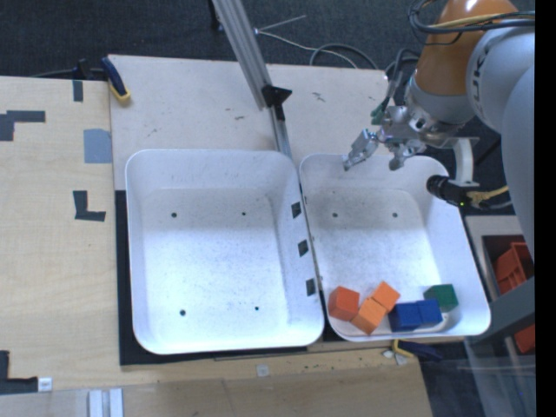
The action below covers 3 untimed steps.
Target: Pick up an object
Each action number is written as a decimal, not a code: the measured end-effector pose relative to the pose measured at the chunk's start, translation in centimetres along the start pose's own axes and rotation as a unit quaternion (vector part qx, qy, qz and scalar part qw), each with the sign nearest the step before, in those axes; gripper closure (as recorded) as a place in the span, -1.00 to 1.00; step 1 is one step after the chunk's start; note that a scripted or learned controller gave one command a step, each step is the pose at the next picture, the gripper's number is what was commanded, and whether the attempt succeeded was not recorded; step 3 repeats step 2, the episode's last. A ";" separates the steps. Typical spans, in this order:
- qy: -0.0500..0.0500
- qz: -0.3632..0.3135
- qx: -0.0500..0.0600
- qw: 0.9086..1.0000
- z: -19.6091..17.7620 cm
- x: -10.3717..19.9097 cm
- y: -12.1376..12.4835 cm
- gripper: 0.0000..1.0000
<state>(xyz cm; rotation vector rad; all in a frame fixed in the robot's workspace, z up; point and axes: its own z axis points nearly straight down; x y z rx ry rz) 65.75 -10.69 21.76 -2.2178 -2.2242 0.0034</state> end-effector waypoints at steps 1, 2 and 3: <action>0.000 -0.001 0.000 1.000 -1.0 0.1 0.0 1.00; -0.001 0.003 0.001 1.000 -0.4 -4.8 -2.1 1.00; -0.001 0.003 0.001 1.000 -0.4 -4.8 -2.1 1.00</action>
